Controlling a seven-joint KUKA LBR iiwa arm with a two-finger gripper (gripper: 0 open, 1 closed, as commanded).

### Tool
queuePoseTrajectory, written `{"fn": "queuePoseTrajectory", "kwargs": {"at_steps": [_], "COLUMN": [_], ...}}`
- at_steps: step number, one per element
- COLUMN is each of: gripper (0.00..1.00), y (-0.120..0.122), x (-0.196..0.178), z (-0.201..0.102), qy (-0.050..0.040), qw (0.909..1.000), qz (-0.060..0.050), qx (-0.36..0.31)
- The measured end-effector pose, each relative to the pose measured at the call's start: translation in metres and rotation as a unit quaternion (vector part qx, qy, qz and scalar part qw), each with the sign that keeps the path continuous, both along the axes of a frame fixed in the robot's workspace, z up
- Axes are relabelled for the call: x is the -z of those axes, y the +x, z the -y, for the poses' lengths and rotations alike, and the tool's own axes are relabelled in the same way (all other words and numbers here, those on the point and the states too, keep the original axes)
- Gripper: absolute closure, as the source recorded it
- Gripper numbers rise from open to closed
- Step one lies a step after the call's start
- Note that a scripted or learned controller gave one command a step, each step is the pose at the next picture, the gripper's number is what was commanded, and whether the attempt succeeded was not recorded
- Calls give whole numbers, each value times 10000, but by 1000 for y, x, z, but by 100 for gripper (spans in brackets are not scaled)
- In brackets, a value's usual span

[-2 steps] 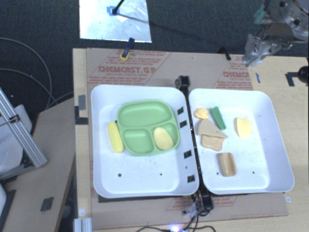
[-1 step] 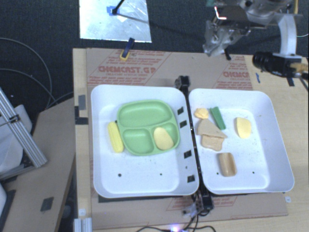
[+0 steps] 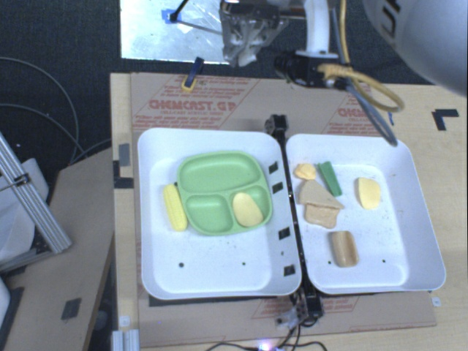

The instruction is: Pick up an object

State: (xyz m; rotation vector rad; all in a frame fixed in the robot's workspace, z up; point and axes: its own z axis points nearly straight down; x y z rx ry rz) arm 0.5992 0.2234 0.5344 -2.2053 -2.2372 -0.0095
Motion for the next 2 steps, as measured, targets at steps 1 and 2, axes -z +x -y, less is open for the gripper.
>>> {"fn": "queuePoseTrajectory", "kwargs": {"at_steps": [1,2], "gripper": [100,100], "y": [57,70], "x": [0,-1], "z": [40,65], "qy": [-23,-21], "qw": [10000,10000], "qz": [4,-1], "qx": [86,80]}}
